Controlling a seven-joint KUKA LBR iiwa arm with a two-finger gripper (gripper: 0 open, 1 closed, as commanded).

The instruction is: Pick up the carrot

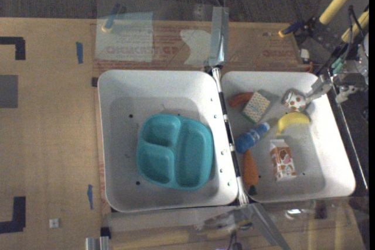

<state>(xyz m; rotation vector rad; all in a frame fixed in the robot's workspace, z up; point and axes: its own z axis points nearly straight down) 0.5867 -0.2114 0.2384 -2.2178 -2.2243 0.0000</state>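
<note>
Two white bins; orange tapered carrot point(251, 169) lies lower centre, against right bin's point(337, 149) left wall beside blue bottle point(252, 137). Gripper point(316, 89) hangs upper right nr rim; finger state can't tell. Wall-hugging carrot probably leaves little clearance.

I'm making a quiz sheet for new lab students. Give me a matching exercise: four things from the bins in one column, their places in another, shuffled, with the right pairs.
Things:
1. carrot
2. teal tray
3. banana
4. juice carton

Places:
A. alone in the left bin
B. against the right bin's left wall, near the front
C. right bin, just below the banana
D. right bin, just below the claw

Pairs: 1-B, 2-A, 3-D, 4-C
</note>
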